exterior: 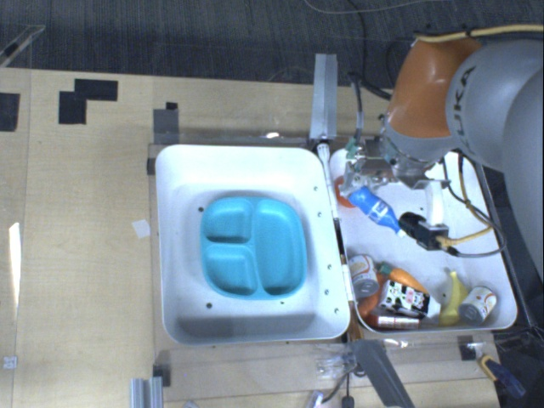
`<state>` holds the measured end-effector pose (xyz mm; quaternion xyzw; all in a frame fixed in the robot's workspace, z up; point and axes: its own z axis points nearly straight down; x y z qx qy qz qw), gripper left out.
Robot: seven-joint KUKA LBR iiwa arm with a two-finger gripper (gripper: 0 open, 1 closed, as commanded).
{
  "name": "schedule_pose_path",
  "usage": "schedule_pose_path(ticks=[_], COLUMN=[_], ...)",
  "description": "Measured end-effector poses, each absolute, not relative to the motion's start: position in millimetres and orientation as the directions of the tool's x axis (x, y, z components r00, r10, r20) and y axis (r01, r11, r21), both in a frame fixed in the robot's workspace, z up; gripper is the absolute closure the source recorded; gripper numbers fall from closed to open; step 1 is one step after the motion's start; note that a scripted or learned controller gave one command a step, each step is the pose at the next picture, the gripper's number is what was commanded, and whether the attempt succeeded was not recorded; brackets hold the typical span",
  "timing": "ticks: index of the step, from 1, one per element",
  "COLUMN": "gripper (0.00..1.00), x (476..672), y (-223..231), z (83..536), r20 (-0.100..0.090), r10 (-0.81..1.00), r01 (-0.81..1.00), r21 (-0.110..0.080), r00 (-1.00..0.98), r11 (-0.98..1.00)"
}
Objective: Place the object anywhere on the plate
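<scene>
You see the arm (497, 75) coming in from the right, with its orange band above the back part of the right bin (425, 266). The wrist bends down and to the left, so the gripper (367, 170) hangs over the back left corner of this bin, close to the wall between the two bins. It is seen from above and the wrist covers much of it, so you cannot tell how far open it is, or if it has hold of something.

A blue bottle (374, 208) lies tilted just in front of the gripper, with its cap toward the front right. It looks very close to the gripper, but you cannot tell if they touch. A small orange thing (342, 195) is just beside the bottle, at the bin's left wall.

The plate (255, 245) is blue with three compartments and lies in the middle of the left bin (183, 253), well apart from the bottle.

At the front of the right bin you see a can (363, 274), a carrot (406, 277), a box (401, 297) and a banana (450, 296).
</scene>
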<state>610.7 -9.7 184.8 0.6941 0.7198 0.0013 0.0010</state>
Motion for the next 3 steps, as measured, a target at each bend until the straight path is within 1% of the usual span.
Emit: schedule_pose_path(ticks=[1, 2, 3], gripper=[1.00, 0.00, 0.00], x=[579.9, 580.0, 530.5], y=[57.6, 57.1, 157.1], z=[184.9, 185.0, 134.0], r20=[0.001, 0.000, 0.001], r10=[0.987, 0.987, 0.959], r01=[0.987, 0.987, 0.959], r21=[0.002, 0.003, 0.004], r00=[-0.163, -0.162, -0.283], r11=[0.163, 0.162, 0.283])
